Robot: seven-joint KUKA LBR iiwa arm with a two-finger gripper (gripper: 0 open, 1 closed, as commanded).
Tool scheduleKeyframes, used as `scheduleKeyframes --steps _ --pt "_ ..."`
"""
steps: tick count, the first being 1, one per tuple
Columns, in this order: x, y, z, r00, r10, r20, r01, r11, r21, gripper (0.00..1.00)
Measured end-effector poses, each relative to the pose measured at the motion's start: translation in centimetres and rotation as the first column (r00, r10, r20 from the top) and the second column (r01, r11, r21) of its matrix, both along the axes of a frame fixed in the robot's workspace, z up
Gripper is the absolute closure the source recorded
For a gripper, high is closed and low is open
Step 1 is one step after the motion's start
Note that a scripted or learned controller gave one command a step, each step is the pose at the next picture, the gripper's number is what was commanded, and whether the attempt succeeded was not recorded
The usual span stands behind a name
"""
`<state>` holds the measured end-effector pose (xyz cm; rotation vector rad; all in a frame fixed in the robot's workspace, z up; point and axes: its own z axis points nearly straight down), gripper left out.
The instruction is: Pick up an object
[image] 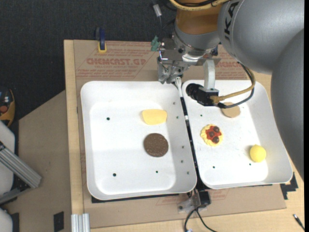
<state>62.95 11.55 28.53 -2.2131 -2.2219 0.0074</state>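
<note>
Camera view: claw (170, 75), grip state unclear, above bins' far rims; pizza (212, 134), brown disc (156, 145) beyond.

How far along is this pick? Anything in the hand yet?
Nothing looks picked. The hand sits at the bins' far edge, above the divider. The yellow slab and brown disc lie in the left bin; the pizza piece and lemon in the right. Grasping is all left.

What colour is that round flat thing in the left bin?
Dark brown, speckled disc, clear in the camera view.
</note>
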Motion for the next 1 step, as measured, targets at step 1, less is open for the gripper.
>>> scheduleKeyframes --steps 1 --pt "-1.76 0.28 5.01 1.000 -0.002 0.014 0.002 1.000 0.001 1.00"
